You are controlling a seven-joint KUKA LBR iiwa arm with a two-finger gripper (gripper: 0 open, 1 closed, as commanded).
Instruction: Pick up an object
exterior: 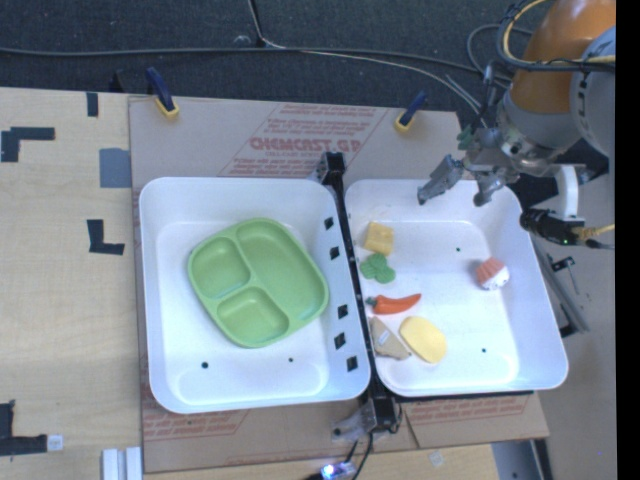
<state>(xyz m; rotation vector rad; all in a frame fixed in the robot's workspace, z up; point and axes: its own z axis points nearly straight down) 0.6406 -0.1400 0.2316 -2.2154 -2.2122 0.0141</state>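
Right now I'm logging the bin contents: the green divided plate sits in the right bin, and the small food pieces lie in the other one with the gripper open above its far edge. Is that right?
Not quite. The camera view shows the green divided plate in the left bin, not the right. The rest holds: the small food pieces lie in the other bin, and the gripper hangs open above its far edge.

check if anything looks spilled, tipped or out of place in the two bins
Nothing stands out. The green divided plate lies flat in the left bin. The toy foods, including the carrot, sit loose in the right bin. The open gripper is above the right bin's far edge.
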